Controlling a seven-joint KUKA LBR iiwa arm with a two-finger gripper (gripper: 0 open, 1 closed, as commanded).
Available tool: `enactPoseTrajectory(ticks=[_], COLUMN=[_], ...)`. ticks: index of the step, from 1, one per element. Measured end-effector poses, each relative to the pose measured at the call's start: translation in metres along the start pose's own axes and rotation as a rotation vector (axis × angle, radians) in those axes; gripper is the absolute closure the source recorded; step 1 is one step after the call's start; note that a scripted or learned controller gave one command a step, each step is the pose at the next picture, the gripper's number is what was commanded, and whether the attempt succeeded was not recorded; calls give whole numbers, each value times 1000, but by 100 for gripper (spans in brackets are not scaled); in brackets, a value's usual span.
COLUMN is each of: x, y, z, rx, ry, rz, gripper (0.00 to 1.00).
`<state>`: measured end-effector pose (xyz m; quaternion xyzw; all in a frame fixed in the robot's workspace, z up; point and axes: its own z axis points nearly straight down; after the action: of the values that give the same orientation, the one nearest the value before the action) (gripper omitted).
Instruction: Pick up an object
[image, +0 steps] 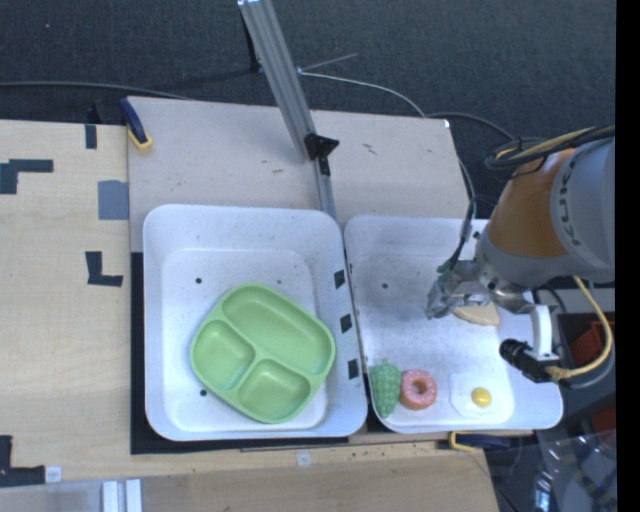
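The jaws (440, 305) hung low over the right white bin (400, 250), beside a pale tan flat piece (478, 315); whether open or closed, I could not tell. Judging by this, nothing was lifted yet; grasping remained.

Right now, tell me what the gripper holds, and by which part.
Cannot be told: the gripper is down in the right bin beside a tan object.

Probably a lab, taped bench (60, 230), cables (400, 95)

Green tray (262, 352) smooth plastic – bins (170, 300) matt white, scuffed – bench (60, 300) pale wood.
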<state>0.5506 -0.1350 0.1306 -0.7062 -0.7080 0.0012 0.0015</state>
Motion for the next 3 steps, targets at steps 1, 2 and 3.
enactPoseTrajectory(ticks=[1, 2, 3], x=[1, -3, -3], y=[6, 15, 16], z=[-62, -109, -147], rx=[-8, -8, -7], ry=[-2, -2, -2], rz=[1, 1, 1], gripper=[100, 100, 100])
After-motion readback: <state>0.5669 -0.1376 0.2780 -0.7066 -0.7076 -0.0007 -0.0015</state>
